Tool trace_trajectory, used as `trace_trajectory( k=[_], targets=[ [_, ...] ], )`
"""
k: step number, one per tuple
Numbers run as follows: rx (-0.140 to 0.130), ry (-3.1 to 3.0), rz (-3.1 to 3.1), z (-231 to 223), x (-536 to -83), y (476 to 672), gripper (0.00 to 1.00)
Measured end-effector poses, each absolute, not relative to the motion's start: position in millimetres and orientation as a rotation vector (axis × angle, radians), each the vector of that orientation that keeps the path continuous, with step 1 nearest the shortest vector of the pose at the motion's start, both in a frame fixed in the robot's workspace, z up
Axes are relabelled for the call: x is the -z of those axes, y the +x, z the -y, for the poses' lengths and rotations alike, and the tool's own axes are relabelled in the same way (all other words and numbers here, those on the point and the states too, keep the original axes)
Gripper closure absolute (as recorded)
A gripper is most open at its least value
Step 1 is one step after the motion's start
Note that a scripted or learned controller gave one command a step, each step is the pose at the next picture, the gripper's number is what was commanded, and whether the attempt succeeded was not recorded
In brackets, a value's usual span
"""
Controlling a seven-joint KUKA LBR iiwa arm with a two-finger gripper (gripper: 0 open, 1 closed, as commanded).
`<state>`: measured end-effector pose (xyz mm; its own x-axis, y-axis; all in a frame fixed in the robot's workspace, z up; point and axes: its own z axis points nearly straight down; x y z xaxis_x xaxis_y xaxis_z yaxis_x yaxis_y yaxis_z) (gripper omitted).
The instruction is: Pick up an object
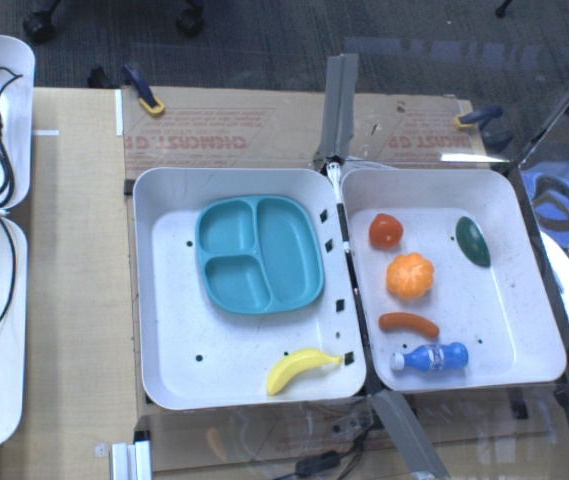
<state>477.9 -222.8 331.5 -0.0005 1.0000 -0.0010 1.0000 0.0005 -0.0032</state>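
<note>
Nothing is picked yet; next the arm must reach the orange [410, 275] or banana [302, 369]; pincer state unknowable.

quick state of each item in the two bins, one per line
teal divided plate: flat in left bin, nothing on it
banana: lying near left bin's front
tomato: right bin
orange: right bin
sausage: lying flat
blue bottle: on its side
green avocado: lying down
</note>
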Motion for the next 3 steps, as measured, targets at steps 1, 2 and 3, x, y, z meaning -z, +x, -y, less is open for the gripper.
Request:
trace_trajectory(
  k=[1, 2, 3],
  targets=[
    [-0.004, -2.216, 2.225, 201, -300, 478.2, 1.00],
    [-0.004, -2.219, 2.221, 134, -223, 477.8, 1.00],
    [-0.004, -2.223, 2.220, 190, -311, 486.6, 1.00]
  ],
)
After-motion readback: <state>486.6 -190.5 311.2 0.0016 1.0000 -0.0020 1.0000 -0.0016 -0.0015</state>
